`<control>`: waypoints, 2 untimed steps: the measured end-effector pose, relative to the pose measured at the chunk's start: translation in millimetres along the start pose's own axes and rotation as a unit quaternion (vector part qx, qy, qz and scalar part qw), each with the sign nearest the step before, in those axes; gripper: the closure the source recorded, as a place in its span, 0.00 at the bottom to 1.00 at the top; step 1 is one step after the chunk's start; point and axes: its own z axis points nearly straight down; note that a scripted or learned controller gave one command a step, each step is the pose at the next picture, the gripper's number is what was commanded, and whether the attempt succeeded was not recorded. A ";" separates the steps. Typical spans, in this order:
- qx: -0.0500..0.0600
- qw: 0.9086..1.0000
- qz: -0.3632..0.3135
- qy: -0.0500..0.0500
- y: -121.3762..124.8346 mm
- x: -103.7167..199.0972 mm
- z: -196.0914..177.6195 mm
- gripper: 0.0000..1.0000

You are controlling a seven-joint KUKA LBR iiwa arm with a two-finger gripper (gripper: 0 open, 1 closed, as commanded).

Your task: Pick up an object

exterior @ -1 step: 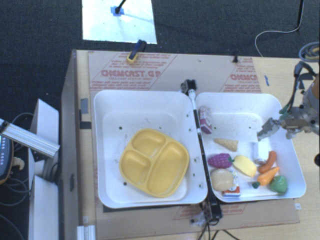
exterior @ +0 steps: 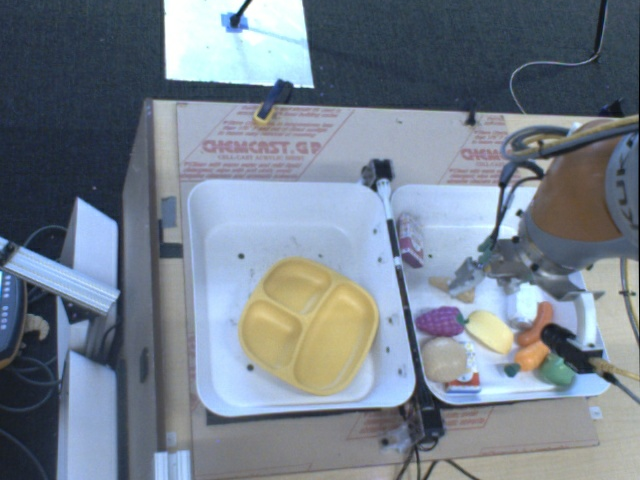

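Observation:
The right bin (exterior: 450, 203) holds several toy foods. A pink and white packet (exterior: 410, 240) lies by its left wall. Toward the front sit a purple grape bunch (exterior: 440, 320), a yellow piece (exterior: 489, 331) and a beige round piece (exterior: 446, 359). At the front right are an orange carrot (exterior: 533, 356) and a green piece (exterior: 556, 372). My gripper (exterior: 466, 276) is low in the middle of this bin, right beside a small tan piece (exterior: 439, 285). The grey arm with its orange band (exterior: 585, 203) covers the bin's right side.
The left bin (exterior: 270, 208) holds a yellow divided plate (exterior: 310, 323). A black-tipped divider (exterior: 392, 233) runs between the two bins. A yellow-handled tool (exterior: 268, 106) lies on the board behind them. Cables hang at the upper right.

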 end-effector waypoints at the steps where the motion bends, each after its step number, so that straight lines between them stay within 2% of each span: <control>1: -0.004 1.000 0.000 0.000 -25.6 19.3 70.7 0.00; 2: -0.005 1.000 0.000 0.000 -24.6 19.0 60.5 1.00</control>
